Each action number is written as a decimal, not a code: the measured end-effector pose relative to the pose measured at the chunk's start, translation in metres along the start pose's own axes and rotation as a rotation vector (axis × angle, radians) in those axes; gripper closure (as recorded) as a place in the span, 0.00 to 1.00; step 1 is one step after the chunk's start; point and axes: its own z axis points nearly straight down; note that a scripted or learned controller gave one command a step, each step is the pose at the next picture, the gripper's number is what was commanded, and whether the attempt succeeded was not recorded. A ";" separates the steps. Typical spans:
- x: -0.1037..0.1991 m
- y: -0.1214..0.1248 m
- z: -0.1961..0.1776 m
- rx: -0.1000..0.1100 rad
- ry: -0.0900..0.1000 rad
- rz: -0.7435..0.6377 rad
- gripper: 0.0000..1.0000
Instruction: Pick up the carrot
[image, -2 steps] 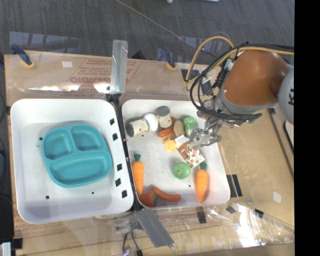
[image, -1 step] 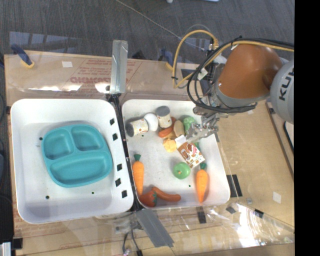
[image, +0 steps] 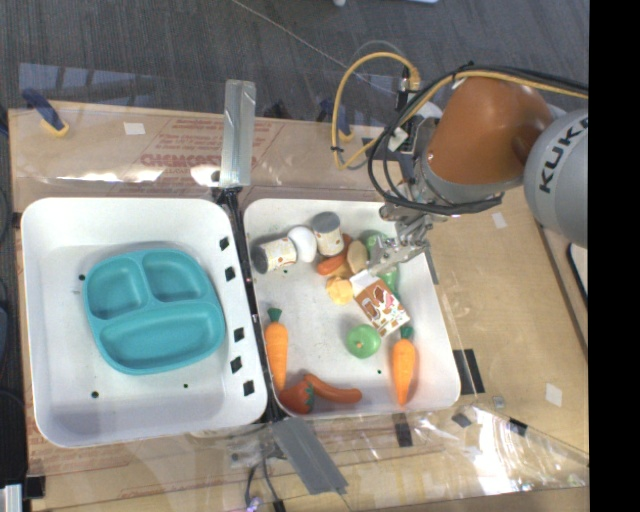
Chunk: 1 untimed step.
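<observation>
Orange carrot (image: 402, 368) lies untouched near right bin (image: 445, 345) front corner; tool (image: 400, 245) hovers at back edge, grip state unclear.

Tray (image: 150, 310) in left bin (image: 40, 300); carrots (image: 277, 345) in right bin (image: 445, 350).

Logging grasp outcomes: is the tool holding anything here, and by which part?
Cannot be told. The tool sits low among the toys at the right bin's far side; both carrots lie apart from it.

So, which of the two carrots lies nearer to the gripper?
The carrot by the bin's right wall is nearer to the gripper. The other carrot lies along the left wall, beside the divider.
</observation>
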 end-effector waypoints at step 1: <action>-0.002 -0.017 -0.017 0.000 0.000 -0.110 1.00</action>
